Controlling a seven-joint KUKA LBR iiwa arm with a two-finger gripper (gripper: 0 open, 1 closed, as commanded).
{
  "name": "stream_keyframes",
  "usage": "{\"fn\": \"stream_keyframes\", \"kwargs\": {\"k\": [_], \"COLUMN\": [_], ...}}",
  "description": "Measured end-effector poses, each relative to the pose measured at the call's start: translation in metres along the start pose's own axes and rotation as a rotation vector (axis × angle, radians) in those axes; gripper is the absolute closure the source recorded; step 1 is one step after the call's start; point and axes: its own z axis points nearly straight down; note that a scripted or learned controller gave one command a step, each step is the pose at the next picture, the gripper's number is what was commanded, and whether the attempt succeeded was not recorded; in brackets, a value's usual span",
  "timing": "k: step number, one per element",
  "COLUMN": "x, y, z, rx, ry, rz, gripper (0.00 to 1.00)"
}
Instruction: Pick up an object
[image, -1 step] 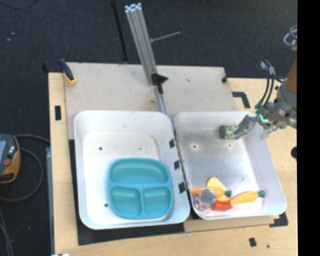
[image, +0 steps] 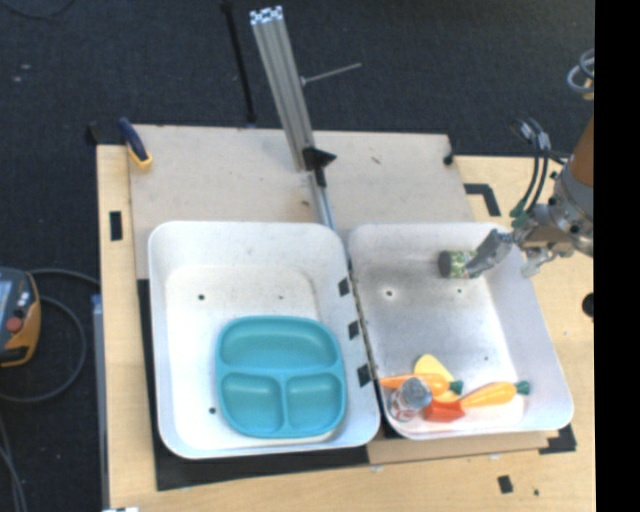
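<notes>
Gripper (image: 480, 258) at right bin's (image: 520, 300) far edge, beside small green object (image: 452, 264); grip state unclear. Risk: fingers nudge it away, closing on nothing.

right bin (image: 520, 300) has a small grey-green thing (image: 452, 263) near its back wall, plus a pile at the front: yellow piece (image: 432, 370), orange carrot (image: 492, 393), red bit (image: 445, 408), greyish round thing (image: 412, 397).

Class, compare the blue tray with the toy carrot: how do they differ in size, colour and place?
The blue tray is much larger than the carrot. The tray is turquoise with three compartments; the carrot is orange with a green tip. The tray lies in the left bin, the carrot in the right bin. Both lie flat.
</notes>
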Motion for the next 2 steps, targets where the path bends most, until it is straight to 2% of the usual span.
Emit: {"fn": "stream_keyframes", "kwargs": {"k": [2], "x": [-0.001], "y": [0.001], "z": [0.126], "rx": [0.005], "ry": [-0.001], "rz": [0.002], "gripper": [0.00]}}
